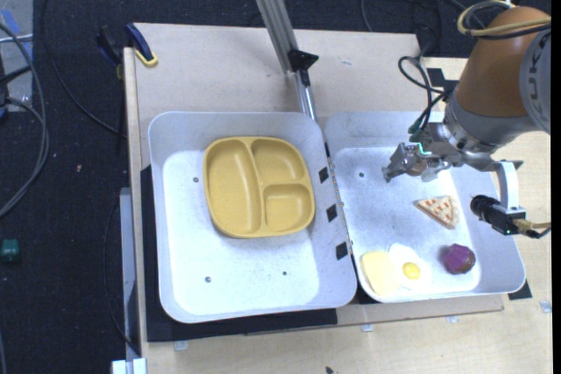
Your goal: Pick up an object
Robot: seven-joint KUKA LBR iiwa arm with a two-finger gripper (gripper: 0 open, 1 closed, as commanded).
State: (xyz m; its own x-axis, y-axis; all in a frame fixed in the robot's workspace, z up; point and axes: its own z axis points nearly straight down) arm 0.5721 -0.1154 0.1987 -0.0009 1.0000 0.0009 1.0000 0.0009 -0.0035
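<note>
Two white bins sit side by side before you. The left bin (175, 276) holds a yellow divided plate (259, 186). In the right bin (368, 188) you'll find three objects near its front: a pizza slice (438, 210), a purple toy fruit (458, 258), and a fried egg (394, 269) at the front left corner. The gripper (405, 160) hangs over the bin's rear half, up and to the left of the pizza slice and apart from it. You cannot tell how its pincer stands; nothing shows between its tips.
</note>
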